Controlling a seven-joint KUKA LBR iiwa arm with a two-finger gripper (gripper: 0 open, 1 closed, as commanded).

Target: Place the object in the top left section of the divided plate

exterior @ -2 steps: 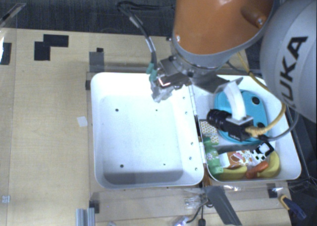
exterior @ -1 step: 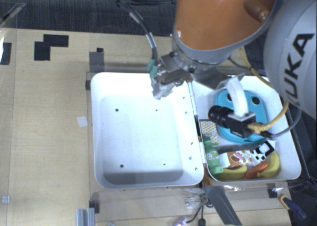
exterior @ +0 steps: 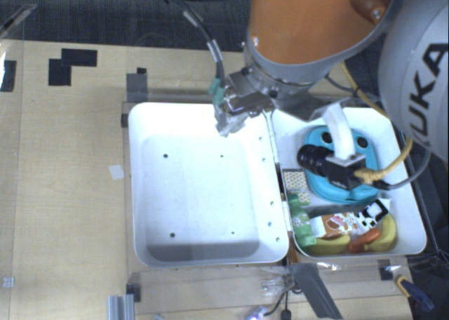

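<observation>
**Orange-banded arm stooped over the seam between the bins**

Orange and grey fill the upper right, where the arm (exterior: 316, 17) comes in bulky and close to the camera. Its orange band sits above a grey collar, and a second grey link at the right edge is cropped by the frame. From the collar the wrist slants down and to the left. It ends in the metal gripper (exterior: 231, 111), whose tip hangs at the far right corner of the left bin (exterior: 137, 171), beside the wall it shares with the right bin (exterior: 414, 227). A thin cable loops up from beside it. Seen from above and in glare, the gripper is a small bright blur. Whether it is parted or closed cannot be read, and nothing can be made out in its grasp.

The divided plate (exterior: 326, 185), blue and round, lies in the far half of the right bin. Robot hardware crosses its middle, so its sections are mostly hidden and the top left one cannot be picked out.

Toward the near end of the right bin several things are crowded together and overlapping. They include a green packet (exterior: 302, 224), a yellow fruit-like shape (exterior: 324, 245) and a black-and-white checked piece (exterior: 375, 211). Which of these is the object cannot be told.
</observation>
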